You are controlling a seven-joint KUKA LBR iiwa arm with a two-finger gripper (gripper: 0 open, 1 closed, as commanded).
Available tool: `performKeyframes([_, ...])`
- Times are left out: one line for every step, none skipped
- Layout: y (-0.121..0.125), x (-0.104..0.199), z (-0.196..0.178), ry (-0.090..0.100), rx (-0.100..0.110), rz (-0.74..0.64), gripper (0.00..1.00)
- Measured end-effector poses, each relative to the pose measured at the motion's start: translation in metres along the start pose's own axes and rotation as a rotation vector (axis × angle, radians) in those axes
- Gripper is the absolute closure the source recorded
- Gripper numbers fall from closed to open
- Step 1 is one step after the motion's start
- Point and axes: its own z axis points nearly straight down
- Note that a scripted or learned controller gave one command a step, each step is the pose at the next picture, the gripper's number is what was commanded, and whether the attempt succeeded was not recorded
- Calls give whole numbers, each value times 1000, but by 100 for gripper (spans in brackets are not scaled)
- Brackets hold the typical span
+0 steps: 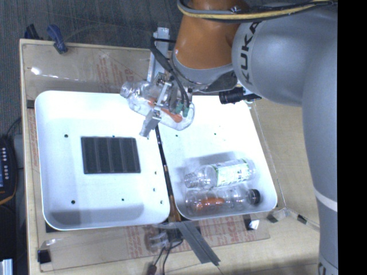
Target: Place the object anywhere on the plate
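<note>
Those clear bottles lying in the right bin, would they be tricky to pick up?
Probably. The clear bottles lie on their sides, so a nudge may roll them. They look empty and thin-walled, likely light and easily crushed. Their smooth, glossy plastic could slip.

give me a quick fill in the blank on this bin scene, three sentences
1. The dark ribbed plate lies in the ____ bin.
2. The end effector holds a clear plastic ____ above the seam between the bins.
3. ____ clear bottles lie in the right bin, a green-labelled bottle and a dark-capped bottle.

Missing words: left; bottle; two
</note>
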Motion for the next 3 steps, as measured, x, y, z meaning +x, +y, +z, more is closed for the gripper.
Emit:
performKeyframes([0, -1, -10, 0, 2, -3, 100])
performKeyframes([0, 0, -10, 0, 2, -3, 0])
performKeyframes([58, 15, -112, -5, -2, -43, 0])
